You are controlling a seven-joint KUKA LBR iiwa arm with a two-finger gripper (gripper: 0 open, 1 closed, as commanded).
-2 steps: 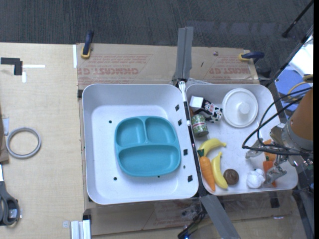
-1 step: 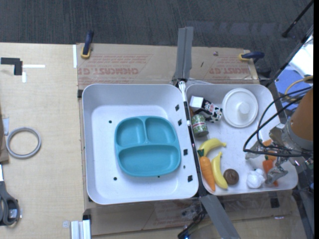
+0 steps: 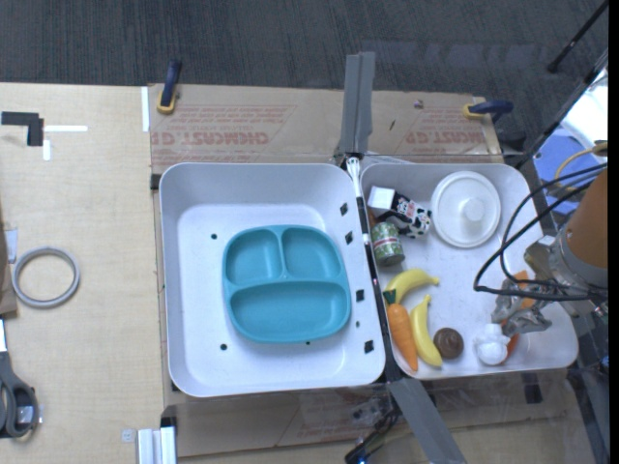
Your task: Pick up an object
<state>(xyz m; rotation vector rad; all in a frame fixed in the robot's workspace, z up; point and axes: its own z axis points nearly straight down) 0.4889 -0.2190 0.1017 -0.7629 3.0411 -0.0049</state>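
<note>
I see my gripper point(image 3: 510, 319) above a white ball point(image 3: 491, 348); its state I cannot tell; a brown ball point(image 3: 448, 341) lies near.

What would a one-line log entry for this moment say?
arm: over right bin | gripper: low, near white ball | grasp: unconfirmed | left bin: teal divided plate

I see two bins side by side on the bench. The left bin point(image 3: 184, 288) holds a divided plate point(image 3: 286, 283) near its middle. In the right bin point(image 3: 551, 356), a round lid point(image 3: 466, 208) sits at the far side, with a small toy cow point(image 3: 411, 216) to its left and a can point(image 3: 387, 244) just nearer. Two bananas point(image 3: 418, 307) lie beside a carrot point(image 3: 401, 334) along the left wall. A roll of tape point(image 3: 44, 276) lies on the bench, well left of the bins.
</note>
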